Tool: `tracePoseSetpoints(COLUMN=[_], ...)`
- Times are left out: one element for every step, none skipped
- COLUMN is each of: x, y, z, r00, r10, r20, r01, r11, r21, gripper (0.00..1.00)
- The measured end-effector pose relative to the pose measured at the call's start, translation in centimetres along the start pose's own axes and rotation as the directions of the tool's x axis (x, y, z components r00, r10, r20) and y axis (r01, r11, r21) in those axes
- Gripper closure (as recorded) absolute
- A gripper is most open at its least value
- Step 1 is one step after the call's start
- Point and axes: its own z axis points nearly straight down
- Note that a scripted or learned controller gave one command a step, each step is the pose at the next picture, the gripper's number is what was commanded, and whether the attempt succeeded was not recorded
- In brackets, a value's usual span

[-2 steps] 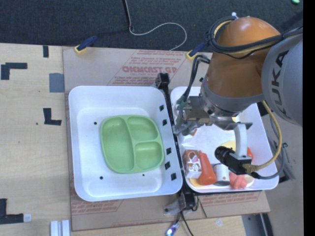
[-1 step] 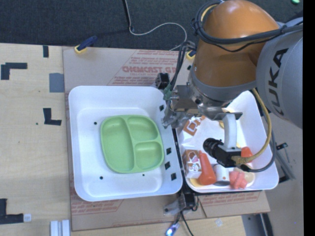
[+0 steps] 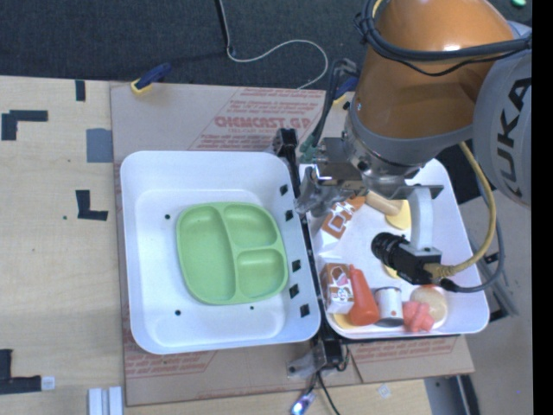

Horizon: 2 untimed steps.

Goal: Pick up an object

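Bench: I see a tan board (image 3: 259,119) with red lettering under both bins, on a pale wood surface (image 3: 52,232) with black marks; dark floor (image 3: 104,15) lies beyond, crossed by a thin pale cable (image 3: 259,57).
Arm: my grey arm with its orange band (image 3: 432,59) reaches in from the right and hangs over the right bin (image 3: 462,314).
Gripper: the gripper (image 3: 321,193) sits low at that bin's near-left corner, by the divider; I cannot tell whether it is spread or pressed together, since the wrist covers it.
Objects: just below the gripper lies a small orange-and-white packet (image 3: 337,220); further below are a brown-and-white carton (image 3: 340,285), a red piece (image 3: 363,305), a pink one (image 3: 419,316) and a yellow shape (image 3: 397,217).
Left bin: to the gripper's left, the left bin (image 3: 147,232) holds a green divided plate (image 3: 232,253), lying flat.
Hidden: the arm covers much of the right bin's far half; a black fitting (image 3: 402,256) hides part of its middle.
Open room: the white floor around the plate lies open; the gripper sits near the wall between the bins.
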Motion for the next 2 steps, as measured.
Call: tracePoseSetpoints(x=[0.0,3.3], y=[0.0,0.0], z=[-0.8,0.5], r00=[1.000,1.000], r10=[0.000,-0.001], r20=[0.001,0.001], r01=[0.000,0.001], r11=[1.000,1.000], r21=[0.003,0.004], gripper=[1.00,1.00])
